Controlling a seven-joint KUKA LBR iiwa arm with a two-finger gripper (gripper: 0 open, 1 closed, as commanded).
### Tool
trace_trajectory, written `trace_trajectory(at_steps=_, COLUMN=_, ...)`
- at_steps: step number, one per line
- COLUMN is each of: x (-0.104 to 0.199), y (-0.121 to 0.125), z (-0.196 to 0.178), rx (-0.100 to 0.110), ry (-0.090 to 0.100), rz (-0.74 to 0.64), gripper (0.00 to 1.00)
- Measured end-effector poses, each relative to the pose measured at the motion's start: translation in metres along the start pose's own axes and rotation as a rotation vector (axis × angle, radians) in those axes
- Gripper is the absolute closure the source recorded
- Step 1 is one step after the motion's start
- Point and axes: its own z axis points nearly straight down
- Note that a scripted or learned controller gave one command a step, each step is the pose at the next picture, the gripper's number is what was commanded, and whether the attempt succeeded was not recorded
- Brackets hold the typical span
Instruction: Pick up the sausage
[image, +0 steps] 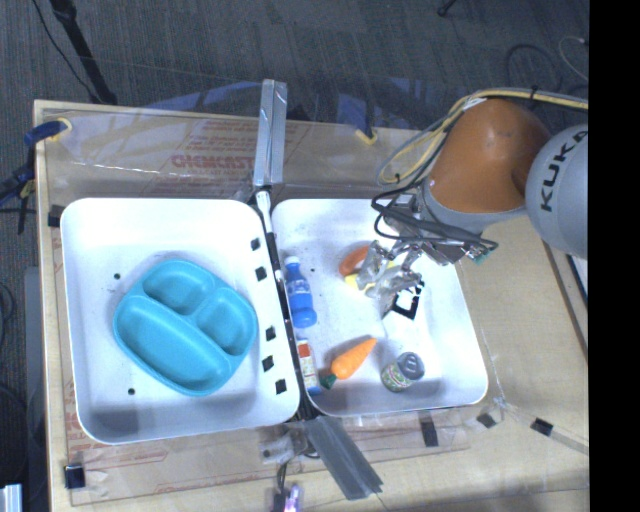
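Observation:
The sausage (351, 262), a short orange-brown piece, lies in the upper middle of the right bin (455, 330). My gripper (383, 276) hangs low over the bin just to the sausage's right, close to it or touching it. The metal parts of the gripper hide the sausage's right end. The arm's orange band (485, 160) rises above it at the bin's far right corner.
A blue bottle (297, 292) lies along the right bin's left wall, with a small red and white tube (307, 365) below it. A carrot (352, 357) and a can (402, 371) lie near the front. A blue divided plate (185, 325) sits in the left bin (90, 260).

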Motion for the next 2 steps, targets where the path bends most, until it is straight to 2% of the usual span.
trace_trajectory(at_steps=1, x=0.013, y=0.015, z=0.010, rx=-0.006, ry=0.003, rz=-0.137, gripper=1.00)
trace_trajectory(at_steps=2, x=0.048, y=0.051, z=0.020, rx=-0.006, ry=0.002, rz=-0.489, gripper=1.00)
